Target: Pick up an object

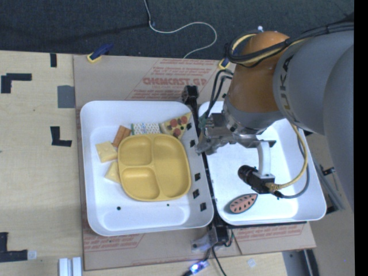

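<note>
Claw (208, 144): at the inner wall between the bins; open or closed, I cannot tell.
Object: oval red piece (242, 203) in right bin (313, 211), front part.
Direction: piece lies toward the front from claw, long axis nearly across.

Just 2 white bins (95, 154) side by side on a cardboard sheet (167, 76) over a wooden bench (34, 171). Black tape marks (57, 137) stuck on the wood at left, thin white cable (184, 29) looping across dark carpet (69, 10) up top.
</note>
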`<action>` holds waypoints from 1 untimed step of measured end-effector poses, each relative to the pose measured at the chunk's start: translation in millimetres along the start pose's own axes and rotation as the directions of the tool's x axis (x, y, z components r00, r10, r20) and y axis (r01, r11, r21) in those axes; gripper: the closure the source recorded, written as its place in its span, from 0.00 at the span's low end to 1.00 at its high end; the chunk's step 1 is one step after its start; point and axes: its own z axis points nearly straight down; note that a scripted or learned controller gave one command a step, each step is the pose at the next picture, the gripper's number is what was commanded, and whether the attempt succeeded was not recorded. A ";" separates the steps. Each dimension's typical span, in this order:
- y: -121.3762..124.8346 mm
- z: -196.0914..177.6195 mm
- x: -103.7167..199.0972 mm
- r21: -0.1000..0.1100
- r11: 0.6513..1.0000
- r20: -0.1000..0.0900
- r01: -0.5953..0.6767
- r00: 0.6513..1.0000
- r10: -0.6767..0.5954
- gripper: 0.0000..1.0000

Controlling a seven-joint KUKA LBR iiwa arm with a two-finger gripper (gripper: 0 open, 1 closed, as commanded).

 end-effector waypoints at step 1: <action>-7.1 23.5 16.5 0.002 1.000 0.002 -0.005 1.000 0.005 1.00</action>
